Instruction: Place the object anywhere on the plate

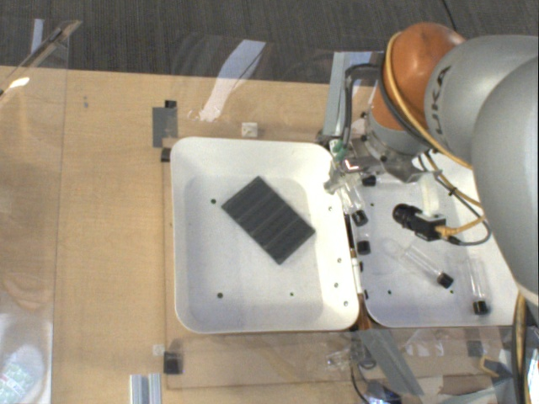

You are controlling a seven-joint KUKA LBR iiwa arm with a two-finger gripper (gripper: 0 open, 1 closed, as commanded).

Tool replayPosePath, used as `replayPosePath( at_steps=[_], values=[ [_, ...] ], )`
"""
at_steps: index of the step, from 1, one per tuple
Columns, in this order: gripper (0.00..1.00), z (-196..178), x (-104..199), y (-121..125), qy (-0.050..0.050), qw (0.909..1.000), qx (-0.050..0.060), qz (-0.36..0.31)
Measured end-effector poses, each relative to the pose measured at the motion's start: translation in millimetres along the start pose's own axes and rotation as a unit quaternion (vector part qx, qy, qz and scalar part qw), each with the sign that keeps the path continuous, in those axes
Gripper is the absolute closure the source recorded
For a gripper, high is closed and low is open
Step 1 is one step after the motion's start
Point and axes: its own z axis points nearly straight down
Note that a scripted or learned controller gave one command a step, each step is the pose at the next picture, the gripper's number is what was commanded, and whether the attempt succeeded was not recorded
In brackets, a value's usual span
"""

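Note:
A dark grey ribbed plate (268,219) lies flat and turned diagonally in the left bin (202,301), a little above its middle. My gripper (347,178) hangs over the wall between the two bins, near their far corners, right of the plate. Just below it, a clear tube with a black cap (356,209) lies along the left edge of the right bin (396,314). Whether the gripper touches that tube is unclear.
More clear tubes with black caps lie in the right bin: one by the left wall (364,247), one slanted mid-bin (428,268), one at the right (477,291). The grey arm (497,116) covers that bin's far right part.

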Motion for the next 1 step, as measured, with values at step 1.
replayPosePath(
  at_steps=[1],
  values=[
    [1.0, 0.0, 13.2, 3.7, 0.0, 0.9992, 0.0, -0.04]
  ],
)
